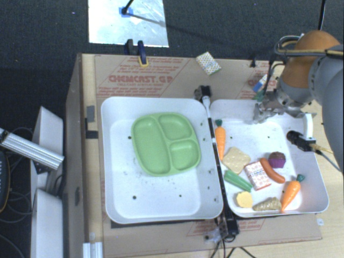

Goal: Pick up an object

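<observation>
The left bin (115, 160) carried a green divided plate (165, 143) near its middle. The right bin (317, 198) held the toy food, clustered toward its near edge, with one carrot (220, 137) along its left wall. The gripper (262, 112) hung over that bin's far edge; how its jaws stood could not be told.

Divided plate (165, 144) in left bin (115, 160); toy foods (258, 176) in right bin (317, 195)

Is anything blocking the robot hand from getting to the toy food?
Nothing visible. The gripper sits over bare floor at the right bin's far edge; the carrot and other food lie beyond open white floor.
</observation>
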